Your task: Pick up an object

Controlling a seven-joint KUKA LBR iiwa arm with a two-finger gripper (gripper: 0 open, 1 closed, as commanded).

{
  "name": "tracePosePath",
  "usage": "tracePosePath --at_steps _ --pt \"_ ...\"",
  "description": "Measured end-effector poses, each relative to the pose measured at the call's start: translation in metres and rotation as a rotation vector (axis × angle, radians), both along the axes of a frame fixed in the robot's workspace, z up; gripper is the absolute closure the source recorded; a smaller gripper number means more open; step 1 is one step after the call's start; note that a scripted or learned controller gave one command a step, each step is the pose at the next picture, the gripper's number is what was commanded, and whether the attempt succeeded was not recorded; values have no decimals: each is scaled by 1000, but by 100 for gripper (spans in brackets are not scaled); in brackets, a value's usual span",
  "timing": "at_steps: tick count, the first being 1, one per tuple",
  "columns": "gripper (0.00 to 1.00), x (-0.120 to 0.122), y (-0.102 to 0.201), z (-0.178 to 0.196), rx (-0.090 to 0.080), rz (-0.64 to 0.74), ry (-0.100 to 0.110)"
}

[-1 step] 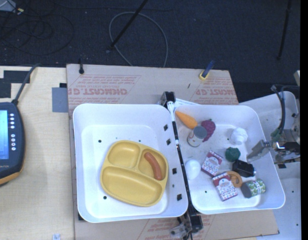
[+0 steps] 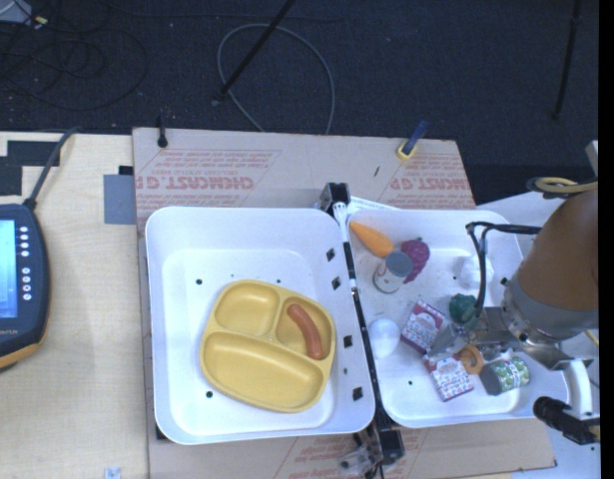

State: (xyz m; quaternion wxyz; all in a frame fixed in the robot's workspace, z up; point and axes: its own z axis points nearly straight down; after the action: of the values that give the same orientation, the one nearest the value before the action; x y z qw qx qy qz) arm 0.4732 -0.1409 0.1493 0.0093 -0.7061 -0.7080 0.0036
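Hovering: arm (image 2: 558, 272) over right bin (image 2: 426, 412) | carton (image 2: 422, 327): pink-white, lying flat | fingers: cannot tell

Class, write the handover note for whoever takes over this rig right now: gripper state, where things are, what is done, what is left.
Gripper: low in the right bin among the clutter; grip cannot be judged.
Right bin: carrot, purple object, small jar, patterned packets, green-labelled can.
Left bin: yellow divided tray with a sausage in its upper right compartment.
Done: arm is down at the pile.
Left: grasp and lift one object.
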Motion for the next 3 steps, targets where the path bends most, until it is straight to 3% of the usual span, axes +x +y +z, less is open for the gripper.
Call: tracePosePath --at_steps 1,2,3 --pt "0 25 57 -65 -7 -1 -11" --pt "0 83 21 -63 -6 1 -16" --pt "0 145 58 -64 -8 2 -17"
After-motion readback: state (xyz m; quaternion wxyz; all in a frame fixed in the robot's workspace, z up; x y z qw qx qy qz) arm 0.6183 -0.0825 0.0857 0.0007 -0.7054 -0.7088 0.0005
